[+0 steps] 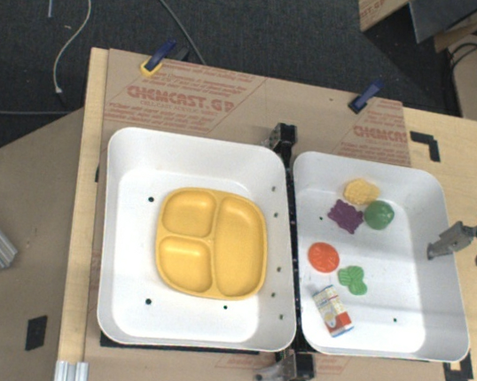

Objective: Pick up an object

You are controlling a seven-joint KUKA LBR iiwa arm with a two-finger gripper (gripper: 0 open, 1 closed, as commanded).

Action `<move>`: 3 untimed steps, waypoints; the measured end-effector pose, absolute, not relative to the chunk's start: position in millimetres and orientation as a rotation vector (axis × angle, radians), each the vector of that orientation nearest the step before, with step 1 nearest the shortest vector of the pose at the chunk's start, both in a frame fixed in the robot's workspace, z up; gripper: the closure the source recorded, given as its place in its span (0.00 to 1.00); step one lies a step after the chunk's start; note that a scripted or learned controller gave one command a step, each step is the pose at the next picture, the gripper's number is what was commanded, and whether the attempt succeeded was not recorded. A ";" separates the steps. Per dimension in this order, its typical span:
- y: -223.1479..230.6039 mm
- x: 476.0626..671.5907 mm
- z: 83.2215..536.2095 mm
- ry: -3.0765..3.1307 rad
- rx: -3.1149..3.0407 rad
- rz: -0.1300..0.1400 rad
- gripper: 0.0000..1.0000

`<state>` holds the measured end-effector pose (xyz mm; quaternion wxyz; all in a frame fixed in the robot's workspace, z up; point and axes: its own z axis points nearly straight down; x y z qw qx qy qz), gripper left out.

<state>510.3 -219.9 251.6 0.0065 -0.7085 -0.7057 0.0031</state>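
The right bin holds several small objects: a yellow lumpy piece, a purple piece, a green ball, an orange-red disc, a green leafy piece and a small red-and-white carton lying on its side. My gripper hangs at the far right, over that bin's right rim. It is open, with nothing between its fingers. The green ball is the nearest object, well to its left.
The left bin holds a yellow divided plate. Clamps pin the cardboard sheet at the back of the bench. Cables run along the far right edge and at the front between the bins.
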 end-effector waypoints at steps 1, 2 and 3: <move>-219.1 513.0 258.2 -2.221 -2.220 0.000 0.00; -216.3 516.4 215.7 -2.218 -2.217 0.002 0.00; -220.2 520.1 171.9 -2.218 -2.217 0.002 0.00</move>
